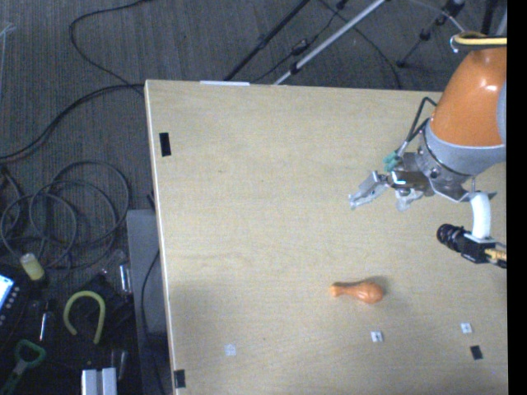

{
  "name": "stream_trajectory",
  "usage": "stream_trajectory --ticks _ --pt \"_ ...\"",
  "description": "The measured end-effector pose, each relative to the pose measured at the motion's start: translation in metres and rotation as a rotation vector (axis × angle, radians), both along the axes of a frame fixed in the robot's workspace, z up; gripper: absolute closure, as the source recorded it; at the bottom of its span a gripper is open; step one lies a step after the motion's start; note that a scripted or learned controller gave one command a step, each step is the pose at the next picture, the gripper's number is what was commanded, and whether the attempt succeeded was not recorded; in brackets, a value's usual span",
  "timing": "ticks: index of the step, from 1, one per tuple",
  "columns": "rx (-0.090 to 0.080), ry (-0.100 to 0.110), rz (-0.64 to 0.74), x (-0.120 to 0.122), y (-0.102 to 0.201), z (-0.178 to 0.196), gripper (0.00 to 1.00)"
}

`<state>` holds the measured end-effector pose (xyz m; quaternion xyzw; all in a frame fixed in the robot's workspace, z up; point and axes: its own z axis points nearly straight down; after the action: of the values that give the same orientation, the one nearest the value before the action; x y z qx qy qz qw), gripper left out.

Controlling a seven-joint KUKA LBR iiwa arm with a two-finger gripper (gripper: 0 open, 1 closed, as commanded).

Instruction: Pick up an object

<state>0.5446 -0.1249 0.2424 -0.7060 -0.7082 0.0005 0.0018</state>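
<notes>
A small orange gourd-shaped object (359, 291) lies on its side on the pale wooden bench top (263, 204), toward the lower right, with its thin neck pointing left. My gripper (378, 197) hangs above the bench, up and slightly right of the object and well apart from it. Its silver fingers (363, 193) point left and stand open with nothing between them. The grey arm with its orange band (473, 97) comes in from the right.
Small square markers (376, 336) dot the bench near its front right, and a black tag (165, 144) sits near the left edge. Left of the bench edge (155, 220) the floor holds coiled cables (66, 212). Tripod legs (346, 23) stand behind.
</notes>
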Motion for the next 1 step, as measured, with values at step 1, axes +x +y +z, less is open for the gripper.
stream_trajectory --ticks 1 --pt "-0.005 -0.001 0.038 0.1010 -0.0652 -0.0275 0.00"
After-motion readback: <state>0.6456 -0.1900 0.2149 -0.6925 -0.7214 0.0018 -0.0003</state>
